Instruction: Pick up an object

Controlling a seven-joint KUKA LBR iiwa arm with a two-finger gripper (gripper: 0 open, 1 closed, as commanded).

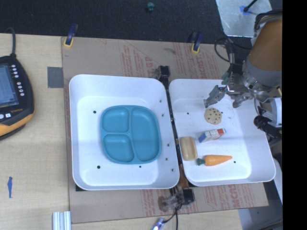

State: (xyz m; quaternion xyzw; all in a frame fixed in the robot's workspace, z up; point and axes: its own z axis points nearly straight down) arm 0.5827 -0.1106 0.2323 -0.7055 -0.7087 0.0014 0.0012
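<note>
No object is lifted yet. The gripper [225,96] hovers over the upper part of the right bin [254,171] with its two fingers spread apart and nothing between them. Judged from this position, the approach is in progress; descent, closure and lift remain.

Right bin contents:
- A round cookie [212,115] with dark chips lies just below the gripper's left finger. It is the nearest candidate for the pick.
- A small blue, white and red carton [211,135] lies on its side below the cookie.
- A toy carrot [215,160] lies near the bin's lower wall, its green end pointing left.
- A tan bread slice [188,148] rests against the bin's left wall.

Left bin [81,128] contents:
- A blue divided plate [130,133] with three compartments sits in the middle. The compartments hold nothing.
</note>
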